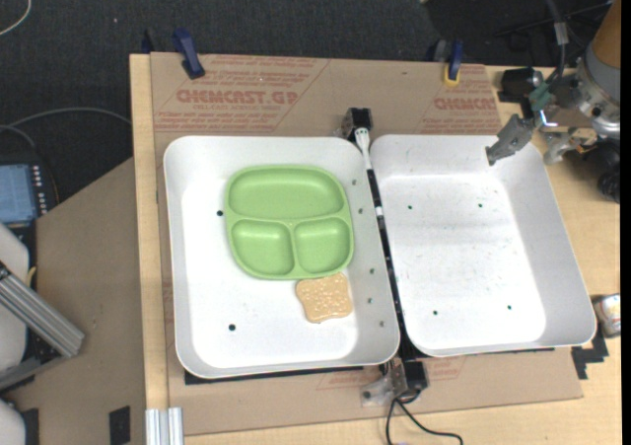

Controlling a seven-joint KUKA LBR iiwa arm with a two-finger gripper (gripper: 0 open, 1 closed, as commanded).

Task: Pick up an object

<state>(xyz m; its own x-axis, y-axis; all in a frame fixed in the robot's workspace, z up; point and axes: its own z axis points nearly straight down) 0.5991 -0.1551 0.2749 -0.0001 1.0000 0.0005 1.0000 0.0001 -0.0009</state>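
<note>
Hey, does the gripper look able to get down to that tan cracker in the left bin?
Probably yes. The cracker lies flat in the open, its top uncovered, though it touches the green tray, which may crowd one side. The gripper is over the right bin's far corner.

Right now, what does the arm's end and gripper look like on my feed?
At the view's right edge, the wrist is a cluster of grey and silver metal parts, with a small teal-green piece near it. A dark cable runs down to it from above. The gripper is a slim grey metal piece that tapers toward its tip.
</note>
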